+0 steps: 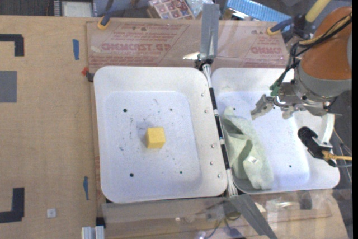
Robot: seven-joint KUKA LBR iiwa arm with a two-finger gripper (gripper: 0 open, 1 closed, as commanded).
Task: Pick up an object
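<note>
The hand (275,107) hangs over the right bin (321,179) with its two fingers spread apart and nothing between them. A pale green cloth (246,148) lies crumpled below and to the left of the hand, near it but not touching, along that bin's left wall. A yellow block (156,137) sits well to the hand's left, near the middle of the left bin (112,87).
</note>
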